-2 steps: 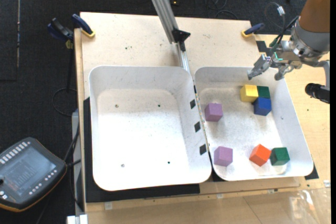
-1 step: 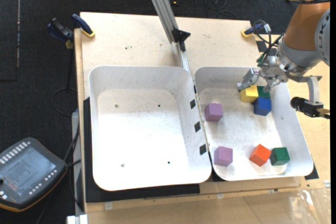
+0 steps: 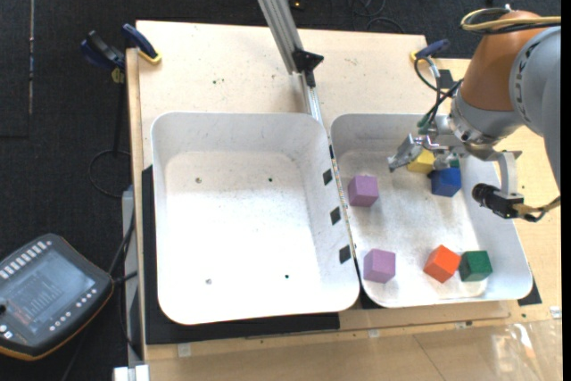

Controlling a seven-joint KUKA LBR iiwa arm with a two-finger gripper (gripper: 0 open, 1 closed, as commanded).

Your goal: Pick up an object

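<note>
The gripper (image 3: 412,154) sits low in the right bin (image 3: 513,285), by its far wall. Whether its fingers are spread or pressed together cannot be told from the camera view; nothing is seen between them.

Taking the blue cube (image 3: 445,181) as landmark: a yellow block (image 3: 422,161) lies just beside it on the far-left side, partly hidden under the gripper. An upper purple cube (image 3: 362,190) lies well to its left. A lower purple cube (image 3: 379,265), an orange cube (image 3: 441,264) and a green cube (image 3: 475,265) lie toward the near rim.

Judgement: the grasp should centre on one block alone, since yellow and blue crowd each other.

No brand, label or legible writing is found.
</note>
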